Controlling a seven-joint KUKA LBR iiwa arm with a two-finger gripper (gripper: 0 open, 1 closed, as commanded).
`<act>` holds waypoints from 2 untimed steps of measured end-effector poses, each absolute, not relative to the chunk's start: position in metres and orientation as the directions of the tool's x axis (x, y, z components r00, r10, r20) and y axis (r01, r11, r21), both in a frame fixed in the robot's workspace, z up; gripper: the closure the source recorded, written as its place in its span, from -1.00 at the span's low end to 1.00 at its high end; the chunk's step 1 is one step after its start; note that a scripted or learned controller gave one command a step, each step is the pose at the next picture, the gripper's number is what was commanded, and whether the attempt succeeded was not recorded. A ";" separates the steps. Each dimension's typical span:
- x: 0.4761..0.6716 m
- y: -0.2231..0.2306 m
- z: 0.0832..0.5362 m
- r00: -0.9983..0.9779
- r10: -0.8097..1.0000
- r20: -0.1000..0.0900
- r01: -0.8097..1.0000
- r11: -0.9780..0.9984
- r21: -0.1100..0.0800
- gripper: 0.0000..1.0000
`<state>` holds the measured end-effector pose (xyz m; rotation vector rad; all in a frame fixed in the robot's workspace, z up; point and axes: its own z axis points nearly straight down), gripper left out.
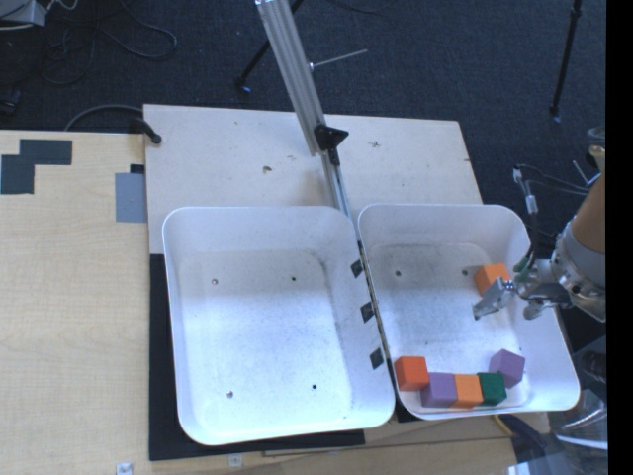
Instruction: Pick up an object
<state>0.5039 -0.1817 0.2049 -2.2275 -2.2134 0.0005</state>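
Gripper [506, 300] sat in the right bin [435, 221] when I checked, fingers spread with nothing between them, the orange block [489, 276] lying just beside its tips on the bin's far-wall side.

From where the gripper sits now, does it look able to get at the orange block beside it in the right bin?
Probably yes: the gripper hangs right beside the orange block, which lies apart from the other blocks.
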 end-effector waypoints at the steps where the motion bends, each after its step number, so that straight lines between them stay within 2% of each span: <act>1: 0.579 -0.209 0.090 -0.003 1.000 -0.002 1.000 0.003 0.001 -1.00; 2: 0.644 -0.209 0.091 -0.004 1.000 0.000 1.000 0.004 0.003 -1.00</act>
